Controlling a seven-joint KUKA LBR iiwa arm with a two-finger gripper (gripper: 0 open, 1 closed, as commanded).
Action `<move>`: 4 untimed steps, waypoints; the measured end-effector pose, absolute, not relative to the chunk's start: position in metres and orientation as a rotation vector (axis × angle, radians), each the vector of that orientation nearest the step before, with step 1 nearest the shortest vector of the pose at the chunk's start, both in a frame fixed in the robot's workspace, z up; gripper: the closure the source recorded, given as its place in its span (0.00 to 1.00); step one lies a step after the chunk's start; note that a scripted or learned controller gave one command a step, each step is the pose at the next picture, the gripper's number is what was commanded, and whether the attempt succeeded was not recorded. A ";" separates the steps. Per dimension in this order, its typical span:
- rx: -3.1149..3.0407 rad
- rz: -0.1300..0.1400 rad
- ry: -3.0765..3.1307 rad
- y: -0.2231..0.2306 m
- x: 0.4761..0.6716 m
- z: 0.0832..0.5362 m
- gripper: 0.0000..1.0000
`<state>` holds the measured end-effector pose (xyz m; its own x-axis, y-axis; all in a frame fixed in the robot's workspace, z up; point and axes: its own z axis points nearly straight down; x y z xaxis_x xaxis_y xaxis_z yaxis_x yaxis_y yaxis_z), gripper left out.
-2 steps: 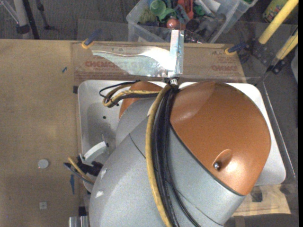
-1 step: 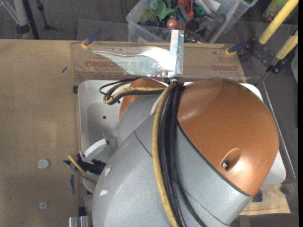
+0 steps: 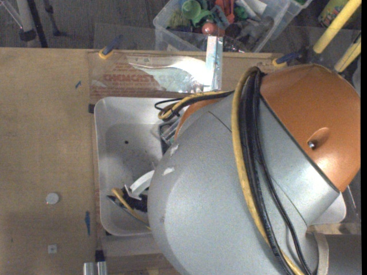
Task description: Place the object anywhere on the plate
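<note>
Task object: you can't pick it out with any certainty. The best candidate is a small black-and-yellow piece (image 3: 124, 200) low in the white bin (image 3: 117, 148), by the bin's corner nearest the counter's (image 3: 40, 130) front edge. Its shape and type are too hidden to call.

Just beside it, a thin curved white sliver (image 3: 141, 183) sticks out from under the arm. It could be the plate rim, but you can't confirm that. Whether the two touch is unclear.

End effector: you can't tell whether it's spread, pressed together or pinching anything. The grey arm (image 3: 229, 193) with its orange band (image 3: 309, 119) covers most of the bin from the right. Black and yellow cables (image 3: 246, 153) run along the arm's body, and a loop of them (image 3: 172, 104) shows at the bin's far rim.

The exposed bin floor is scuffed white with a small dark speck (image 3: 126, 142).

Past the bin, towards the counter's far edge, there's a crinkled clear plastic sheet (image 3: 166, 76) and an upright silvery strip (image 3: 213, 62). Clamps sit on that edge (image 3: 106, 51).

Beyond the counter is a clear tub (image 3: 178, 16) full of mixed coloured toys (image 3: 221, 4).

A small grey disc (image 3: 52, 198) lies on the counter's left side.
</note>
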<state>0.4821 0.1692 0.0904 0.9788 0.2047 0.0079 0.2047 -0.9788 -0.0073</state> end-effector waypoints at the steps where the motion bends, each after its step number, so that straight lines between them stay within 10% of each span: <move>1: -3.114 -0.006 -0.367 0.125 0.528 0.089 1.00; 2: -3.000 0.125 -0.953 0.171 0.552 0.076 1.00; 3: -3.009 0.030 -0.864 0.123 0.576 0.086 1.00; 4: -3.013 -0.007 -0.868 0.125 0.582 0.088 0.00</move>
<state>0.5818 0.1250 0.0883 0.8468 0.5319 0.0060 0.5319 -0.8468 -0.0041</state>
